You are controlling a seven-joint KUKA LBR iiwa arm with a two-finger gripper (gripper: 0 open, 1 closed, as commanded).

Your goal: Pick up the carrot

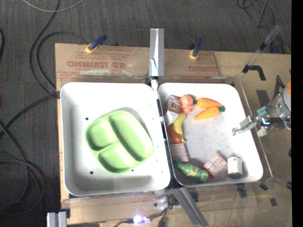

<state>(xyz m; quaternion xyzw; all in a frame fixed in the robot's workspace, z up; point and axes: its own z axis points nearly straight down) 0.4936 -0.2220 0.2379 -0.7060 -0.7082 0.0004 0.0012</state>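
Looking from the left, the left bin (pixel 71 108) holds a green tray (pixel 119 141) with three dips in it. A thin wall sits between the two bins. The right bin (pixel 241 103) holds lots of play food. Along its left wall are a yellow banana (pixel 178 123) and some small packets. Near the top wall lie two carrots, one just above the other: the upper carrot (pixel 209 102) and the lower carrot (pixel 208 112), which has a green end. A green bottle (pixel 191 170) lies at the bottom, with a little box (pixel 215 163) and a white cup (pixel 234 166) next to it. The gripper (pixel 246 125) is at the right edge of this bin, well apart from the carrots. Its fingers seem a little bit open, and nothing is in them. So the job looks like it is just starting: no carrot is picked up yet. The middle of the right bin is bare, so there is good room to move across to the carrots. The top wall is close to them, so the fingers should take care there.
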